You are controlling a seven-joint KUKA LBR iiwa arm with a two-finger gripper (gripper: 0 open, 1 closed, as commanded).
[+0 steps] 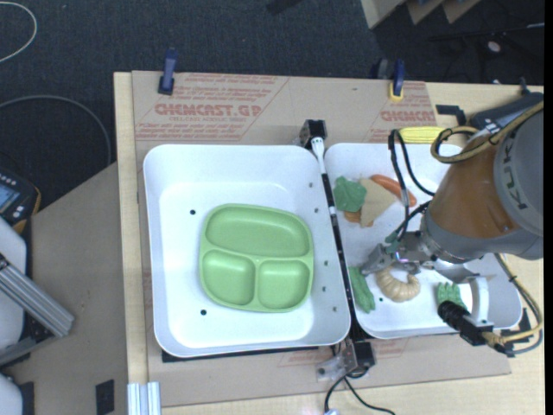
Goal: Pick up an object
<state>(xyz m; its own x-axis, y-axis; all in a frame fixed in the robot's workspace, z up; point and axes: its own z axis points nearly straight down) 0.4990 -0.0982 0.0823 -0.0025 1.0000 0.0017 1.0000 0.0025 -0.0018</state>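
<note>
Gripper hangs just above the tan ring toy in the right bin, fingers' spread impossible to tell; toy looks light, rubbery, best pinched across its rim.

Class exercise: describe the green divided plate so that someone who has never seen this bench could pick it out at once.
Find the two white bins side by side; take the left bin. In its middle lies the green divided plate, pale green with three compartments. It is the sole thing there and large, unlike the small food-like pieces in the right bin under the arm.
</note>
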